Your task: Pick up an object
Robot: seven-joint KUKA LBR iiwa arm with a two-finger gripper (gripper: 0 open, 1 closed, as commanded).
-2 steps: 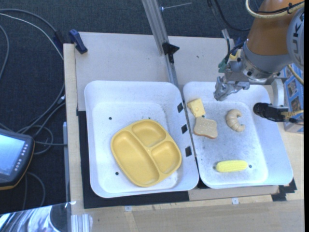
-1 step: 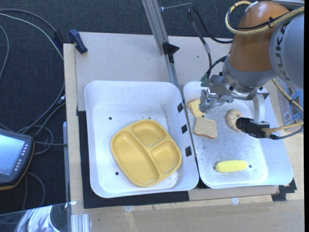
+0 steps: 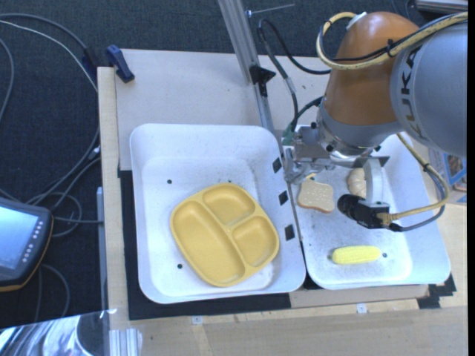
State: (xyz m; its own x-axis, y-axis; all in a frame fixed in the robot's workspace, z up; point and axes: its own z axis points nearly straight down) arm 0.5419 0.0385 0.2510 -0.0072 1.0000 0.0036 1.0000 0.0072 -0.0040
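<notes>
In the right bin (image 3: 423, 262) lie three items. A slice of toast (image 3: 316, 196) rests near the bin's left wall, a yellow corn cob (image 3: 356, 255) sits toward the front, and a pale beige piece (image 3: 357, 182) is partly hidden under the arm. My gripper (image 3: 306, 170) hangs low over the right bin's left side, right above the far edge of the toast. The grey and orange wrist hides most of it from this angle. Nothing is visibly lifted off the bin floor.
A yellow divided plate (image 3: 225, 233) lies in the left bin (image 3: 148, 154). A metal pole (image 3: 245, 43) slants up from between the bins at the back. A black plug on a yellow cable (image 3: 362, 210) hangs from the arm over the right bin.
</notes>
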